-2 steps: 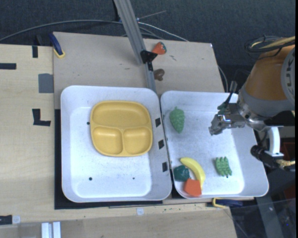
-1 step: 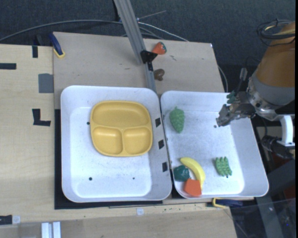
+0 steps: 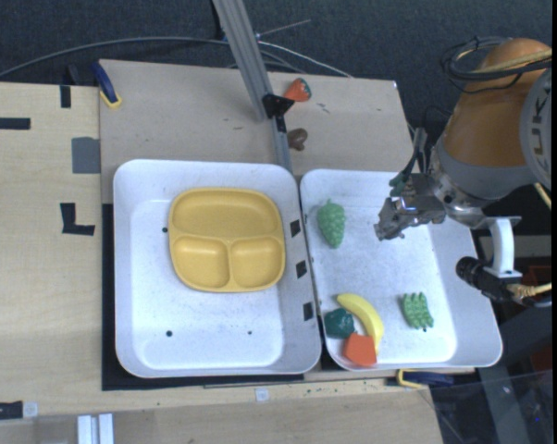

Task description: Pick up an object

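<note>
My gripper [image 3: 390, 227] hangs over the upper middle of the right bin [image 3: 445, 248], its dark fingers pointing down-left with nothing seen between them. A green bunch of grapes [image 3: 331, 222] lies to its left, near the bin's left wall. At the front of that bin rest a yellow banana [image 3: 363, 315], a dark teal piece [image 3: 340, 322] and an orange block [image 3: 360, 350], close together. A green spiky toy [image 3: 415, 310] sits to their right.
The left bin [image 3: 140, 276] holds a yellow three-part plate [image 3: 228, 239]. A grey pole [image 3: 241, 35] slants down to the divider between the bins. A small red and a small brown item [image 3: 297, 114] lie on the bench behind the bins.
</note>
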Robot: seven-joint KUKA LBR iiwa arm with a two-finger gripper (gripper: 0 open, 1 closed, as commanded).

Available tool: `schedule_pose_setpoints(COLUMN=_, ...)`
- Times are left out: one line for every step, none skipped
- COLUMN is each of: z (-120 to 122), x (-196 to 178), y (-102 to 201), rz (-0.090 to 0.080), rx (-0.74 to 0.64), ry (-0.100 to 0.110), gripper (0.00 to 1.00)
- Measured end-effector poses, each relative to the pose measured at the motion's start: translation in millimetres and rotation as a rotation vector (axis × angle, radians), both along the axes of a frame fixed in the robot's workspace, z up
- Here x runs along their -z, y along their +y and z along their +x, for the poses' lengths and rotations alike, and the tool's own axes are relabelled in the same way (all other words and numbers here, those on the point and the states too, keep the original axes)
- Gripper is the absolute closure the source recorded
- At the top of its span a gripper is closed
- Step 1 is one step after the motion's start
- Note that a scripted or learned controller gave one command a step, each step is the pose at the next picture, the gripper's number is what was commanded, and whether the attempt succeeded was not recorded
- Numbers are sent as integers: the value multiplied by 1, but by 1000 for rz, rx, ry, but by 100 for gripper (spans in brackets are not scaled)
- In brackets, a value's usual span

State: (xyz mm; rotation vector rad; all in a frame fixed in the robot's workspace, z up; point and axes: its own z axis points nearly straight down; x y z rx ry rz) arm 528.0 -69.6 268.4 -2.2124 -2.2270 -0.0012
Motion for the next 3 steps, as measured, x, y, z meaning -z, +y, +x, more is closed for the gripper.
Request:
schedule_pose_setpoints(z=-11, x=0, y=51, rz=-1, rx=0, ry=1, gripper=100)
schedule_pose_setpoints(z=-17, x=21, y=103, rz=-1, rx=0, ry=3, gripper=100)
schedule_pose_setpoints(z=-25, x=39, y=157, rz=-1, rx=0, ry=4, gripper=100)
